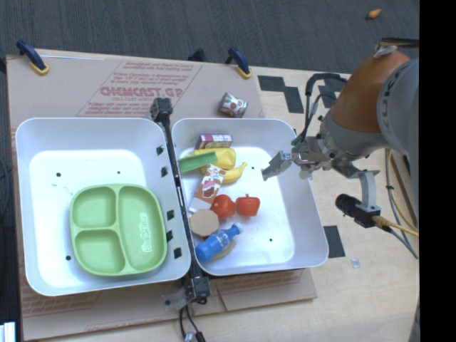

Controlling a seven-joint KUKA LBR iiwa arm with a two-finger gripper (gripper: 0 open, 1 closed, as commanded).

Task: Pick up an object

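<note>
The right white bin [303, 226] holds several small items in its left half: a maroon box [214, 140], a green stick-shaped piece [194, 163], a yellow banana [234, 172], a small carton [209, 188], two red vegetables [223, 206] [248, 205], a tan disc [204, 223] and a blue bottle [216, 243]. My gripper [291, 169] hovers over the bin's upper right part, to the right of the banana and apart from every item. It is open, with nothing between its fingers.
The left bin [43, 141] holds a green divided plate [117, 228]. A small can [233, 105] lies on the cardboard behind the right bin. Blue clamps [239, 61] hold the cardboard's far edge. Cables and a black fitting [356, 209] hang right of the bin.
</note>
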